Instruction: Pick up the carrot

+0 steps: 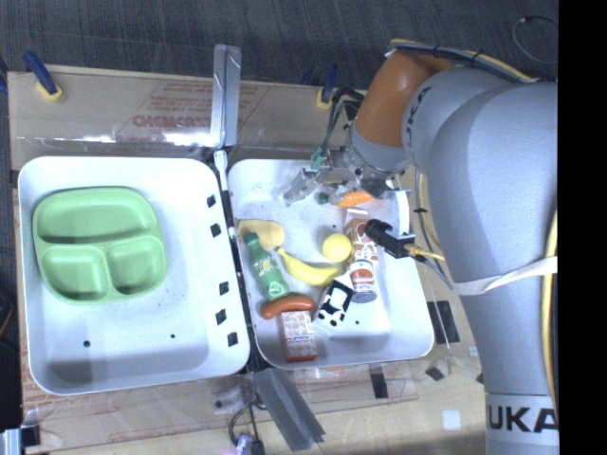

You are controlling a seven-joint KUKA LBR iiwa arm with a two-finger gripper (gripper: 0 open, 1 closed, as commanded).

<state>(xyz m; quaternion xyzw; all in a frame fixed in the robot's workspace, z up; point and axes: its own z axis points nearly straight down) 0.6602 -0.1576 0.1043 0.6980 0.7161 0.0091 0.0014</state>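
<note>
Gripper low over the far end of the right bin, carrot just beside it, not yet lifted.

I cannot tell how the jaws stand, and nothing shows between them, so the grasp looks still to be made. The carrot lies on the bin floor near the far wall. The same bin holds a banana, lemon, green bottle, sausage, small carton and can. The left bin holds a green divided tray.

Robot lab: bins, toy food
</note>
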